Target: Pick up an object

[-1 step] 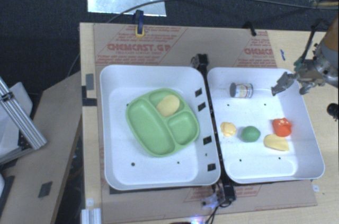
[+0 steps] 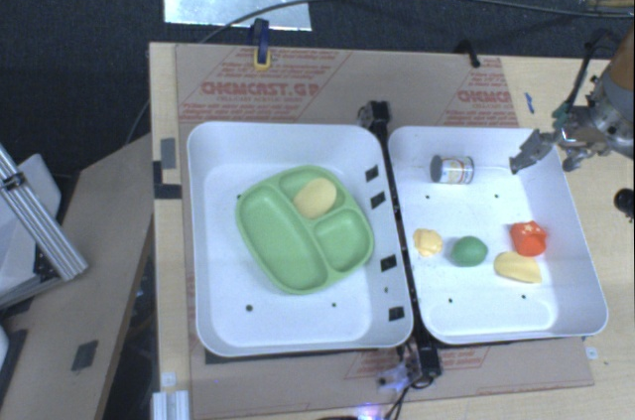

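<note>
Yellow lemon-shaped toy (image 2: 518, 266) lying below-left of your gripper (image 2: 548, 153).
You're hovering, fingers spread wide, holding nothing; small can (image 2: 452, 170) sitting nearer, leftward.

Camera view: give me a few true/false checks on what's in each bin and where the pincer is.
1. The green tray sits in the left bin. True.
2. The tray holds a yellow item in one of its small compartments. True.
3. The can stands upright in the left bin. False: it lies on its side in the right bin.
4. The pincer grips the green ball. False: it hovers at the right bin's far right edge with nothing between its fingers; the ball lies on the bin floor.
5. The red item lies just beyond the yellow piece. True.
</note>
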### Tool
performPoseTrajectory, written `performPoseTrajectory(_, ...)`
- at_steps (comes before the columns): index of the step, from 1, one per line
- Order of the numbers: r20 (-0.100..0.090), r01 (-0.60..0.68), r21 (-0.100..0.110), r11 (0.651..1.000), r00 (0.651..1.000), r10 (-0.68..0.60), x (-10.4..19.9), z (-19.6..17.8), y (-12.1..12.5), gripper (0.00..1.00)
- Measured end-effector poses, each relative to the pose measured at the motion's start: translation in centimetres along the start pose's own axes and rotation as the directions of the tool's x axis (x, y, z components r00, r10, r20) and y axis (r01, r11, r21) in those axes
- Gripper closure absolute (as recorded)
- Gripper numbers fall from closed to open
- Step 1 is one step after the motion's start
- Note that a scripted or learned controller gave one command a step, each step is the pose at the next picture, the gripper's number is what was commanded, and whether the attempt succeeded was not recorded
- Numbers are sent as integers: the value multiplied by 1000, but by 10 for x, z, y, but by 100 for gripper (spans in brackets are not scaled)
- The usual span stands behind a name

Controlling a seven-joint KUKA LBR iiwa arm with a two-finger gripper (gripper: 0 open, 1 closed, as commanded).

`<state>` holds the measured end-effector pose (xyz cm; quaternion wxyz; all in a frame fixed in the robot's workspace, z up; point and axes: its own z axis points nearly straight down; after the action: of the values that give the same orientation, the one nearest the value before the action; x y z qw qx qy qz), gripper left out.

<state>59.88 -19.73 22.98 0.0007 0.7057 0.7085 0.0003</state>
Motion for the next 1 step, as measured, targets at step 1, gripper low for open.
performPoseTrajectory(1, 0, 1, 2, 1000, 1000, -1, -2, 51, 10, 0)
